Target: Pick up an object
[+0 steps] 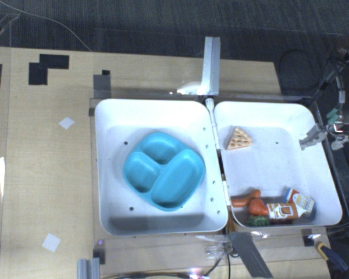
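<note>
Looking down on two white bins side by side. The left bin (pixel 104 173) is holding a blue divided plate (pixel 164 171). The right bin (pixel 291 156) is holding a waffle wedge (pixel 239 139) toward the far left, with a hot dog (pixel 245 200), carrot (pixel 257 208) and juice carton (pixel 289 208) along the near wall. The gripper (pixel 321 131) is hovering over the right bin's right rim; whether it is open or closed cannot be made out.

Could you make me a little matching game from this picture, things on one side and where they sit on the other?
Things:
1. blue divided plate
2. waffle wedge
3. carrot
4. juice carton

Places:
A. near edge of the right bin, towards its right corner
B. middle of the left bin
C. upper left part of the right bin
D. near edge of the right bin, beside the carton's left end

Pairs: 1-B, 2-C, 3-D, 4-A
</note>
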Robot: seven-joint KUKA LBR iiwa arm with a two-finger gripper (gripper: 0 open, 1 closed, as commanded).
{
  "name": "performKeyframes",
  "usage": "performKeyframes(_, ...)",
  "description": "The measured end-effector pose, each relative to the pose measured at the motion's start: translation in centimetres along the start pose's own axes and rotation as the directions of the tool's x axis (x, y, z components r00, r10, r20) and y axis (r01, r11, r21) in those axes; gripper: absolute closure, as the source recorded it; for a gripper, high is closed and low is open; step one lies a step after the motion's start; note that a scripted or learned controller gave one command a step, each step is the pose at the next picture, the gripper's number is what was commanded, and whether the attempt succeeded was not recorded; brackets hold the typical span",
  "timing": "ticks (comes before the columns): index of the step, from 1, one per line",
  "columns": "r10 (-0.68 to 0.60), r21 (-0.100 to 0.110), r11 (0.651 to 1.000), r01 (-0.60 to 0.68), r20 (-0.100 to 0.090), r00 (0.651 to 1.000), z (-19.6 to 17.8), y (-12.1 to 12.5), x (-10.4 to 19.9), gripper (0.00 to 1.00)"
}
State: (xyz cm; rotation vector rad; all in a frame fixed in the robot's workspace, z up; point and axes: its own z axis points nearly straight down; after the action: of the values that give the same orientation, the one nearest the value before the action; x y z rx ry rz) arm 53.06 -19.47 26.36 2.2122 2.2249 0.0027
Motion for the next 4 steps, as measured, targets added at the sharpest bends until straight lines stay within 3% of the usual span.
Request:
performKeyframes(1, -0.186, 0.001, 0.983, 0.186, -0.002, 0.983, 10.9, -3.3, 4.9, 0.0)
performKeyframes(2, -0.363, -0.001, 0.932, 0.363, -0.001, 0.932, 14.5, 1.3, 9.1, 0.0)
performKeyframes(3, -0.389, -0.004, 0.921, 0.389, 0.001, 0.921, 13.5, 7.6, 8.7, 0.0)
performKeyframes(4, -0.406, 0.0, 0.914, 0.406, -0.005, 0.914, 16.5, 14.2, 8.1, 0.0)
